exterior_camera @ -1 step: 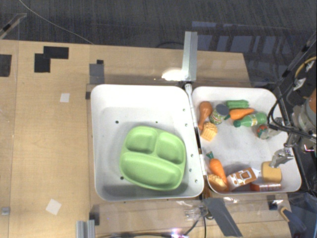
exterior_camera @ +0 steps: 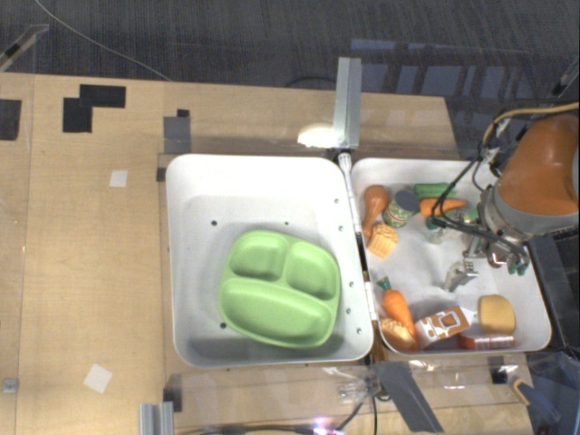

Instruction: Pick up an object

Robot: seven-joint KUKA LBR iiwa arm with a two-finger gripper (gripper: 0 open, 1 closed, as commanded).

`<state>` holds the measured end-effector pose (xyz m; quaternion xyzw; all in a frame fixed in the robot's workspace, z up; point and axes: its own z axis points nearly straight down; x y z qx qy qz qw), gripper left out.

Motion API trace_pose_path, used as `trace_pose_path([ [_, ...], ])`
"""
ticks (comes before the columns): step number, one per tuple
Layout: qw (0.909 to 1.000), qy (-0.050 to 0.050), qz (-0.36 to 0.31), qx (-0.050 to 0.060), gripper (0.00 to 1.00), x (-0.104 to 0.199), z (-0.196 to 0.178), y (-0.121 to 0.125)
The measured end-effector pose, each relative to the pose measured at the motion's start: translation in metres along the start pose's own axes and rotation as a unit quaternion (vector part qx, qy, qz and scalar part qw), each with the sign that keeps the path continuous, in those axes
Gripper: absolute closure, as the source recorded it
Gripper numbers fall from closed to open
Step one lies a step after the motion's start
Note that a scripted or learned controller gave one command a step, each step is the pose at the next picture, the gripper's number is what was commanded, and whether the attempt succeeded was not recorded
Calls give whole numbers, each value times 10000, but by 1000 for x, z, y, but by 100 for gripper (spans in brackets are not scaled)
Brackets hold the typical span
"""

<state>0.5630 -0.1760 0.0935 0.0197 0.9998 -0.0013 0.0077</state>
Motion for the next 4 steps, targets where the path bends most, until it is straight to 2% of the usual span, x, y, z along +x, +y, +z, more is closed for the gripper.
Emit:
trace_pose_path([
  [1,9980,16,639,-14,0,-61,-6,45],
  [2,9998,11,195,-6,0,-79,6,45],
  [3,9998,-62,169,0,100,-83,-10,47],
  [4,9855,-5,1697,0,100,-63,-141,30],
])
